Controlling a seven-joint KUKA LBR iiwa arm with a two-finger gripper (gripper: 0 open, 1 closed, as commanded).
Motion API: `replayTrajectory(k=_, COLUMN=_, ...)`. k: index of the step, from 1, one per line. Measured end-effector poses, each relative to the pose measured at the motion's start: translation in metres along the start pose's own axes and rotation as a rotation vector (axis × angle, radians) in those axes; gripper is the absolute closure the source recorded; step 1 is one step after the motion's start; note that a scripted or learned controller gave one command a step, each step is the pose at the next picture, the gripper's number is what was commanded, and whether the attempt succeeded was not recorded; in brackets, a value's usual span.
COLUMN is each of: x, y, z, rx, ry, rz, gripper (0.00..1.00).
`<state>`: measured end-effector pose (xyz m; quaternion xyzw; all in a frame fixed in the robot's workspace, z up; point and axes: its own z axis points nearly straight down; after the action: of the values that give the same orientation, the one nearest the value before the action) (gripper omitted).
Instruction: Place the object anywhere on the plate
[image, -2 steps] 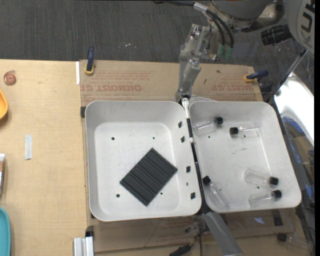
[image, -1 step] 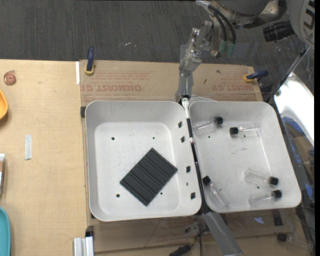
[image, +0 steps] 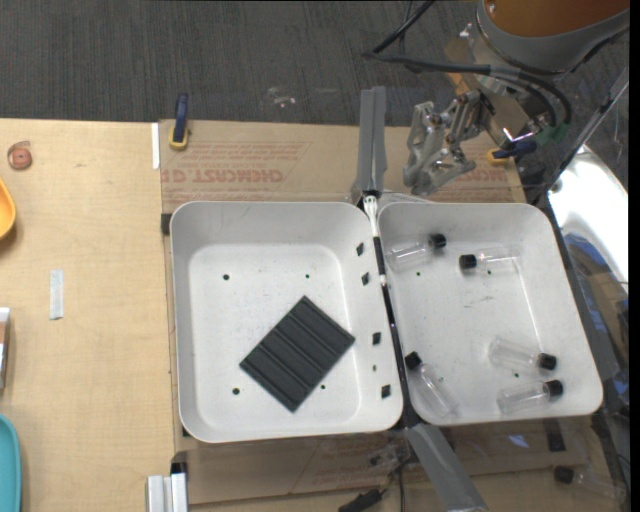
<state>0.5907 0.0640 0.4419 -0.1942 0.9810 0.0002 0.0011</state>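
A dark grey ribbed plate (image: 298, 353) lies flat and turned at an angle in the middle of the left bin (image: 200, 300). Several clear vials with black caps lie in the right bin (image: 480, 310): two near the back (image: 415, 252) (image: 490, 263), two at the front right (image: 520, 353) (image: 525, 397), and one at the front left corner (image: 428, 385). My gripper (image: 435, 160) hangs high above the back rim of the right bin, away from every vial. Nothing hangs from it.
The bins sit on brown cardboard (image: 260, 165) over a wooden bench. A blue-handled clamp (image: 180, 120) stands at the cardboard's back left. Cables and the arm's orange band (image: 540, 15) crowd the top right.
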Motion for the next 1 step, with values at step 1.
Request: replayTrajectory(k=1, x=-0.0598, y=0.0501, z=0.0008, rx=-0.002, ry=-0.002, rz=-0.678, gripper=1.0)
